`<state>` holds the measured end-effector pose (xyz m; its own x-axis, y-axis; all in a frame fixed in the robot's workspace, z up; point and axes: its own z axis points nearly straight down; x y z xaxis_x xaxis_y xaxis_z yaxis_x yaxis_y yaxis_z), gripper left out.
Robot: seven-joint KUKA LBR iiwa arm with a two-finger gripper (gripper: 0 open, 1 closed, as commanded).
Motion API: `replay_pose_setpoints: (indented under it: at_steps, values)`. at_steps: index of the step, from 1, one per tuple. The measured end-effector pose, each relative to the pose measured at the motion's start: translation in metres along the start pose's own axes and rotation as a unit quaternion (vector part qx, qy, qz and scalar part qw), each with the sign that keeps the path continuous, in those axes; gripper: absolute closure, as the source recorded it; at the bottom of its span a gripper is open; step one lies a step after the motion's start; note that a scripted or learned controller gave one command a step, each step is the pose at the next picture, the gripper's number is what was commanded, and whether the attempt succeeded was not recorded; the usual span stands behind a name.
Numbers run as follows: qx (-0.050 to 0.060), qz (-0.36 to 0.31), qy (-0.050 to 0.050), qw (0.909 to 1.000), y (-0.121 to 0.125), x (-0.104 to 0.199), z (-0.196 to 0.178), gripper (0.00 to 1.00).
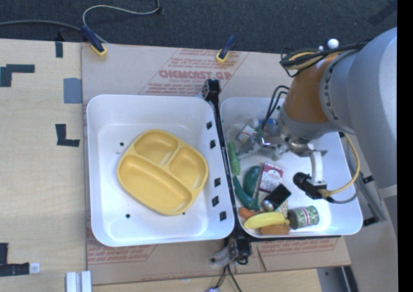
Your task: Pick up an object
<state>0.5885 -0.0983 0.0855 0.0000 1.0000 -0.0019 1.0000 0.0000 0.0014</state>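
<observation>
The right bin (342, 223) holds a jumble of small objects. A yellow banana (267, 220) lies along its front wall, with a green can (304, 217) on its side just to the right. Behind them are a red and white carton (270, 177), a small black block (279, 195), a dark green piece (250, 181) and a slim green piece (232, 157) by the left wall. My gripper (257, 135) hangs over the back half of this bin, a little behind the carton. The wrist (308, 100) with its orange band covers the bin's back right part.
The left bin (103, 110) carries a yellow divided plate (162, 171). A black divider clip (211, 89) sits between the bins at the back. A yellow cable (345, 187) loops from the arm over the right bin's right side. Cardboard surrounds both bins.
</observation>
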Motion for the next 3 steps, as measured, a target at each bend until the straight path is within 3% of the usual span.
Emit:
replay_pose_setpoints:
  at_steps: [1, 2, 3]
  values:
    - [0.000, 0.001, -0.002, 1.0000, 0.021, 0.002, 0.000, 0.00]
    - [-0.001, 0.000, -0.001, 1.0000, -0.014, 0.002, 0.000, 0.00]
    - [-0.002, 0.000, -0.001, 1.0000, -0.013, 0.002, -0.010, 1.00]
